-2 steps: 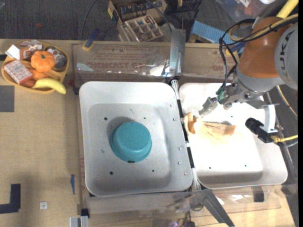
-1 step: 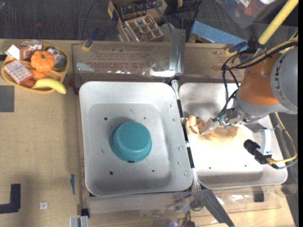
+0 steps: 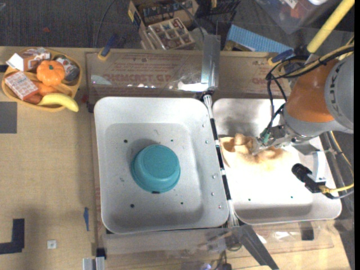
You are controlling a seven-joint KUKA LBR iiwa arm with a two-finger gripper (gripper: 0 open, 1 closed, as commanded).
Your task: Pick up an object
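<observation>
1. Reaching into the right bin (image 3: pixel 281 204), the gripper (image 3: pixel 264 142) sits low against a tan object (image 3: pixel 243 145); whether it is gripping cannot be told.
2. Tan object: lies in the right bin, near the wall shared with the left bin (image 3: pixel 112 122).
3. Risk: an off-centre closure would push the object against that wall instead of capturing it.
4. Risk: blur around the object hides its outline, so a lift may come up bare.
5. Teal bowl (image 3: pixel 156 167): upturned in the left bin, well apart.
</observation>
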